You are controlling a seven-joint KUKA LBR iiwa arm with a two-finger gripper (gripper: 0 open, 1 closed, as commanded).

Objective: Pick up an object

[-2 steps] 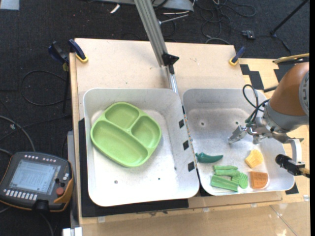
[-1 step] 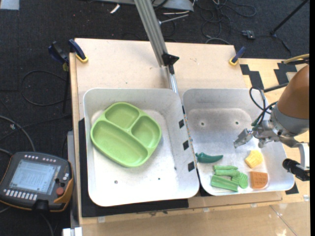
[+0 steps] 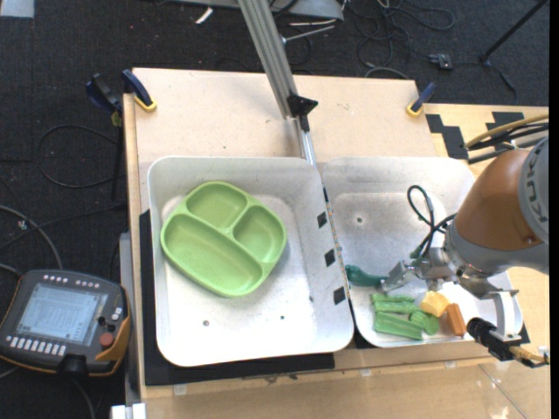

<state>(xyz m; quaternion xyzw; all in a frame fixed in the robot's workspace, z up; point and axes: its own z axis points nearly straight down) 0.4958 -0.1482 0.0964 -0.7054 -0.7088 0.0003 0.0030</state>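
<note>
Two shallow white bins (image 3: pixel 175 339) are shown; green (image 3: pixel 397 315), yellow (image 3: pixel 434 305) and orange (image 3: pixel 453 319) pieces lie at the right bin's near edge beside the gripper (image 3: pixel 409 275), whose grip cannot be told.

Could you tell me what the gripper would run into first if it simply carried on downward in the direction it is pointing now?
Probably the green pieces on the right bin floor: the gripper hangs just above them, beside a dark green piece. Depth is unclear from this slanted view, so it could land on bare bin floor instead.

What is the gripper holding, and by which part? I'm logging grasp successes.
Cannot be told: the gripper sits low over the green pieces in the right bin, nothing visibly between its fingers.
</note>
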